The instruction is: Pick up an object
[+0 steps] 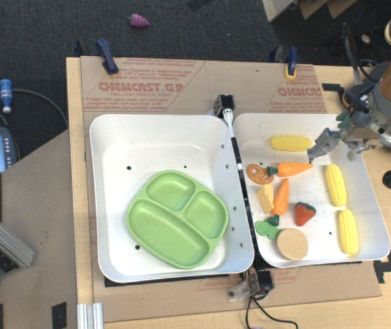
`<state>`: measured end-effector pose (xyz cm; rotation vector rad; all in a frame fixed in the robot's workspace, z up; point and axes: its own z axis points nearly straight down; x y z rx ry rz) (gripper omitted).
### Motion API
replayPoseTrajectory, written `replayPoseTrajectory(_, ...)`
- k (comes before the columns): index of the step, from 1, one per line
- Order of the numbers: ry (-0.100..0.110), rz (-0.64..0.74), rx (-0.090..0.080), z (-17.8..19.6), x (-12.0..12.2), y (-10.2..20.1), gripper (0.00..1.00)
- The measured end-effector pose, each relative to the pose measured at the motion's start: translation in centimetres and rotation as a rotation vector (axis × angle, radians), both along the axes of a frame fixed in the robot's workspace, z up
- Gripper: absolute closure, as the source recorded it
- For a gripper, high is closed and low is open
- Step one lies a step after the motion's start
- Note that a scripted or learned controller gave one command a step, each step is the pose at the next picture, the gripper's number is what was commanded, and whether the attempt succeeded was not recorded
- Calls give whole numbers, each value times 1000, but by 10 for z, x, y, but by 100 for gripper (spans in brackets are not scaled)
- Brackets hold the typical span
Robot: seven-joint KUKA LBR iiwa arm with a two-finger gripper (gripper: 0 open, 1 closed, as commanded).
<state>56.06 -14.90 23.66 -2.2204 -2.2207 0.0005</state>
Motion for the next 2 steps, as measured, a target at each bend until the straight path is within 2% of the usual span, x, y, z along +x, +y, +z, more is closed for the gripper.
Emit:
replayPoseTrajectory(1,13,1,5,-84,-59,49,0)
replayPoseTrajectory(2,-9,-6,-6,-152,-77,44,0)
